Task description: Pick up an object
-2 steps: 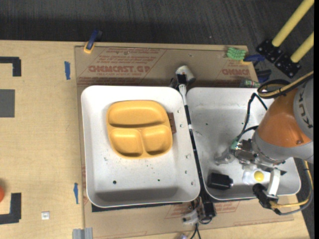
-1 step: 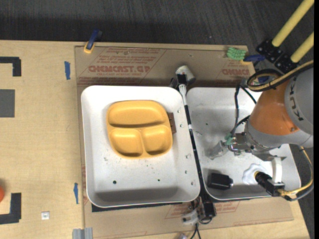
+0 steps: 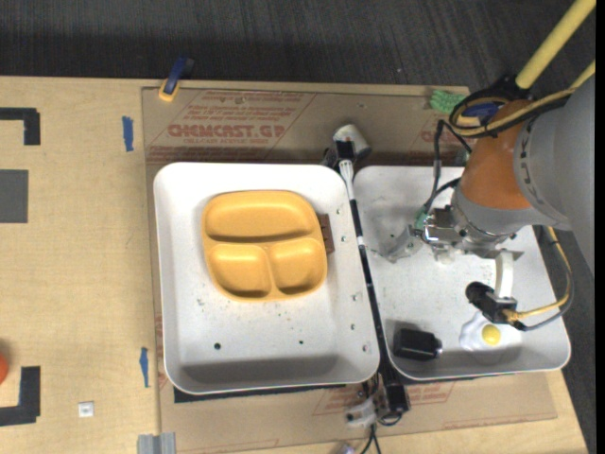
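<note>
The arm is in from the right, orange band over the right bin point(image 3: 558, 348), and the gripper point(image 3: 405, 238) is low over the bin's rear left area, close to the wall shared with the left bin point(image 3: 175, 348). It's a tangle of metal and cable from up here, so whether the gripper is spread or pressed together I cannot tell, and nothing shows pinched in it.

In that same bin, a small black object point(image 3: 416, 343) lies flat near the front left corner, well apart from the gripper. Toward the front right corner sits a small white item with a yellow spot point(image 3: 486, 334), possibly a toy, though it's too small to name. The two lie near each other but apart.

In the left bin, a yellow divided plate point(image 3: 266, 244) sits by itself, one long compartment at the rear and two smaller ones in front, with its right edge close to the shared wall.
</note>
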`<state>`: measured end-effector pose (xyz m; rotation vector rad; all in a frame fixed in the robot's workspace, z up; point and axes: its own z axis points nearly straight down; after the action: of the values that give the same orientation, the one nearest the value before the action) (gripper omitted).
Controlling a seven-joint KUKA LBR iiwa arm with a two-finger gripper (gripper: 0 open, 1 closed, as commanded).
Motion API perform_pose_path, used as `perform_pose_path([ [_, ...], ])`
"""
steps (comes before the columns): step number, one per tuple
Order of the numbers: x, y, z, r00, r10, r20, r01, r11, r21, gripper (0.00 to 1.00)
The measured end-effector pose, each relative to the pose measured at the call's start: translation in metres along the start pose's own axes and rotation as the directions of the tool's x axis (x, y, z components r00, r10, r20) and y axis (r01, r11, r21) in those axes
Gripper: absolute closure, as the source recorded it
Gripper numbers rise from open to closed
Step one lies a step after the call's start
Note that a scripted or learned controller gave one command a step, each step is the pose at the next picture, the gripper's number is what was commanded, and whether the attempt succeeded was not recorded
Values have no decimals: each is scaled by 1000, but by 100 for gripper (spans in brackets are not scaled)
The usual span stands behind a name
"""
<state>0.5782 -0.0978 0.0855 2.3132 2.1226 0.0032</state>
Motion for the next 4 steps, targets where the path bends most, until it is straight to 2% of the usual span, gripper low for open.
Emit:
perform_pose_path([
  [1, -5, 16, 0, 980, -197, 1, 197, 980, 0, 0],
  [2, -2, -66, 0, 998, 59, -1, -59, 998, 2, 0],
  [3, -28, 9, 0, 978, -208, 2, 208, 978, -2, 0],
  [4, -28, 9, 0, 978, -208, 2, 208, 978, -2, 0],
])
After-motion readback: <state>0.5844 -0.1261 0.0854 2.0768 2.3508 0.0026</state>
